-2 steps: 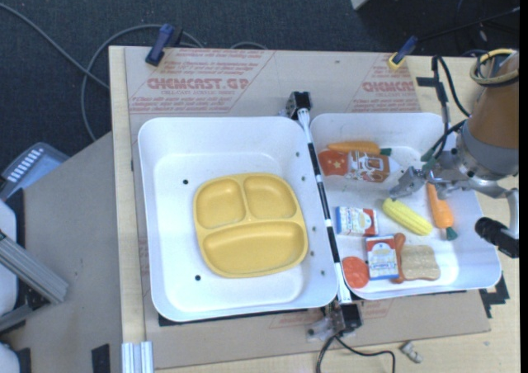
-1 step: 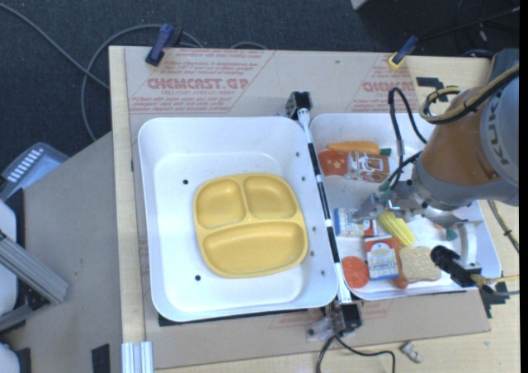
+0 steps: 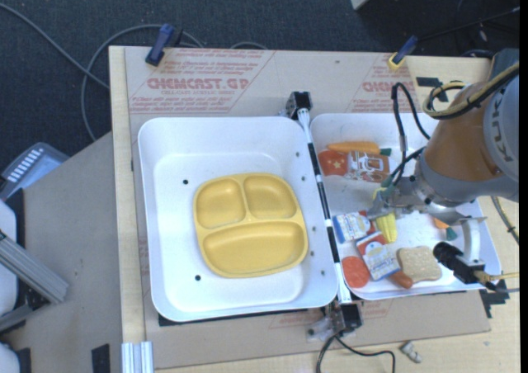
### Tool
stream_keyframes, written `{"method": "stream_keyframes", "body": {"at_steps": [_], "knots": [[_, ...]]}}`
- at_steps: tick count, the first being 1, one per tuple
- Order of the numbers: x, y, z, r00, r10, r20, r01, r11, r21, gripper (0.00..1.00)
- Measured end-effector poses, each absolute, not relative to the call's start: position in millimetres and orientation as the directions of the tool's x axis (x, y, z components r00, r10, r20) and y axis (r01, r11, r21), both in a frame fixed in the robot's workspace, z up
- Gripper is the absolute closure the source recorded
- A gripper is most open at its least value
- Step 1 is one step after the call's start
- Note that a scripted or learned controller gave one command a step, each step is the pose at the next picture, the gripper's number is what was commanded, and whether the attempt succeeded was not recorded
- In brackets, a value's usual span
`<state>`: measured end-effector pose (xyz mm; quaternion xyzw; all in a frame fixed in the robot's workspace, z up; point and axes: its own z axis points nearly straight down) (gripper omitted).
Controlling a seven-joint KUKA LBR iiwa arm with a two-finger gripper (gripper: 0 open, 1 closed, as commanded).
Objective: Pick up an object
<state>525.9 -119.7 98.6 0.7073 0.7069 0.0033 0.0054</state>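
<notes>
**Q:** In the camera view, which step of the task is in hand?

**A:** The approach, judging by the layout. The gripper (image 3: 389, 208) sits low in the right bin (image 3: 487, 235), at centre right of the frame, above a cluster of small items. None of them can be seen between its fingers, so no grasp is claimed. The state of the jaws cannot be told: the wrist hides them.

**Q:** Where do the candidate objects lie?

**A:** All in the right bin. An orange-and-red packet (image 3: 355, 161) lies toward the bin's upper part. A small white-and-blue packet (image 3: 353, 224) and a yellow piece (image 3: 385, 225) lie just beside the gripper. A red disc (image 3: 355, 271), a white-and-red packet (image 3: 380, 262) and a toast-like slice (image 3: 420, 262) lie along the bin's lower edge. The left bin (image 3: 165, 198) holds 1 yellow divided tray (image 3: 249, 224).

**Q:** What does the next move call for?

**A:** Probably a descent onto 1 item, most likely the yellow piece or the small packet, then a closing and a lift. The crowding would make a clean grip on 1 item hard.

**Q:** What is the pose of the arm?

**A:** The arm (image 3: 462, 148) enters from the right edge, its orange band above the wrist, and bends down and leftward into the bin.
</notes>
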Motion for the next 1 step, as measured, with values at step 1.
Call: {"method": "stream_keyframes", "body": {"at_steps": [1], "knots": [[552.4,-44.7,184.9,-0.002,1.000,0.001,1.000,0.002,0.001,1.00]]}}
